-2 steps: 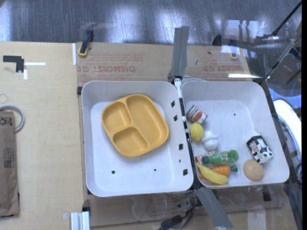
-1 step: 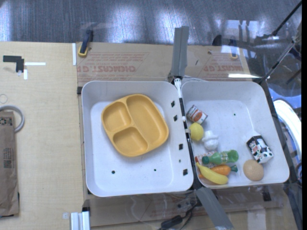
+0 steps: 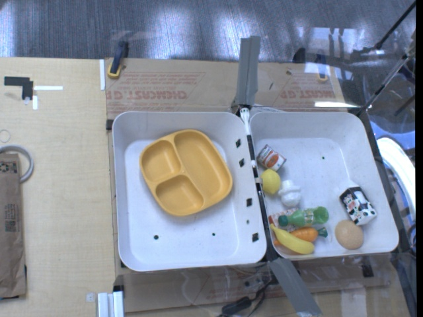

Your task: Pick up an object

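A: What sits in the left shallow white plastic bin (image 3: 132, 197)?

B: A yellow plastic plate with three compartments (image 3: 186, 172), lying flat a little above the bin's middle, apart from the walls.

A: And the right shallow white plastic bin (image 3: 330, 137)?

B: The pickable things crowd its left wall and lower edge. Near the divider lies a small red-and-white can (image 3: 270, 158), tilted on its side. Just below it is a round yellow lemon (image 3: 271, 181), and just beneath that a small white lumpy object (image 3: 290, 193); I cannot tell what it is. Lower down, a green plastic bottle (image 3: 308, 215) lies on its side, with an orange carrot (image 3: 305, 234) just below it and a yellow banana (image 3: 293, 242) curving along the bottom left corner, touching or nearly touching the carrot.

A: Anything toward the right?

B: A pale tan egg-shaped object (image 3: 349, 234) rests near the lower edge, and just above it stands a small black-and-white patterned carton (image 3: 357, 205), tilted.

A: How do the objects lie against the jaws, and are the jaws parted or closed?

B: I cannot tell; every object lies loose on the bin floor with nothing gripping it.
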